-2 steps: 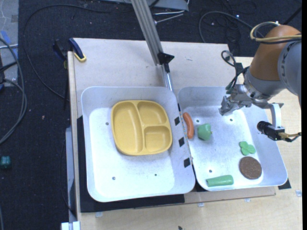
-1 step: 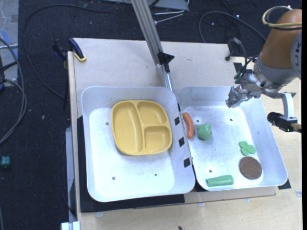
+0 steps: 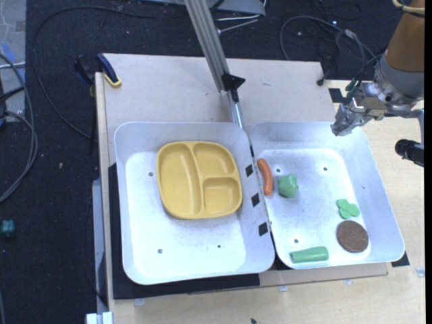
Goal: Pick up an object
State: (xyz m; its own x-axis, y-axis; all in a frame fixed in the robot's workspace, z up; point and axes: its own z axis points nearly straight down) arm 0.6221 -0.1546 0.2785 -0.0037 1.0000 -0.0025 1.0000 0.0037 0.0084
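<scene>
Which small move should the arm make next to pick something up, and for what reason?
Probably move the claw inward over the right bin, toward the green block. The claw sits at the bin's far right corner rim, apart from every item. The block lies apart from the orange sausage, away from the bin walls, so it looks like an easier target.

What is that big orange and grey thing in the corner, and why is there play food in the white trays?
That is a robot arm. At its end sits a gripper, its grabbing hand, hovering over the far edge of the right bin. One camera looks down from above. The robot's job is to pick something up. In the right bin lie an orange sausage, a green chunk, a small green leafy piece, a brown round patty and a green bar. The left bin holds a yellow divided plate. Nothing is visibly in the gripper.
</scene>
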